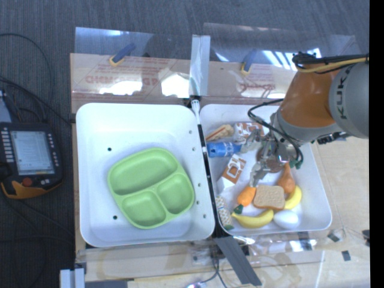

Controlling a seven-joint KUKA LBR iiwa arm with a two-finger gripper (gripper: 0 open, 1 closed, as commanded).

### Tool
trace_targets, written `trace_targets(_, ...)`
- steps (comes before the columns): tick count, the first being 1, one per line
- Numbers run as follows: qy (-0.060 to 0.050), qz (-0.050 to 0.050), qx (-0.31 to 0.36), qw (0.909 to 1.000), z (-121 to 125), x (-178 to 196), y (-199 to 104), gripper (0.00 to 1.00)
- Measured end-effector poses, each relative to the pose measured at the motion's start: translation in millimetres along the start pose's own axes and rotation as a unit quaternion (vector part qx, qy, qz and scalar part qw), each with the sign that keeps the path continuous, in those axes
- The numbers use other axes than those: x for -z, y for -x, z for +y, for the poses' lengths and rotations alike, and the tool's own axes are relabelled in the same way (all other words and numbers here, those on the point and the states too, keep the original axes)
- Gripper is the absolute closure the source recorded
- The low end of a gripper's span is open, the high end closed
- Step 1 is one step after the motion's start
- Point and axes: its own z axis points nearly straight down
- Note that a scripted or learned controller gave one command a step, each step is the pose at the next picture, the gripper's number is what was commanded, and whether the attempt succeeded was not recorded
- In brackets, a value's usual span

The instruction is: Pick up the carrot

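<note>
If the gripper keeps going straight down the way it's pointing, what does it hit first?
Probably the tan bread slice just below the gripper, with the small orange carrot right beside it; depth is hard to judge from this slanted view.

gripper (268, 161) over right bin (321, 212) | carrot (245, 197) beside bread slice (269, 197)

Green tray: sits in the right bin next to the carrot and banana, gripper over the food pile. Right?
Not quite. The camera view shows the green tray in the left bin, apart from the food. The carrot and banana lie in the right bin, under the gripper.
</note>
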Motion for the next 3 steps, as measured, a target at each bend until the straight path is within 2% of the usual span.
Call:
trace_targets(1, -0.002, -0.013, -0.058, 0.9982, 30, -16, -63, 0.00)
trace_targets(2, -0.001, -0.016, -0.108, 0.9941, 30, -16, -88, 0.00)
trace_targets(3, -0.005, -0.024, -0.109, 0.9937, 25, -3, -83, 1.00)
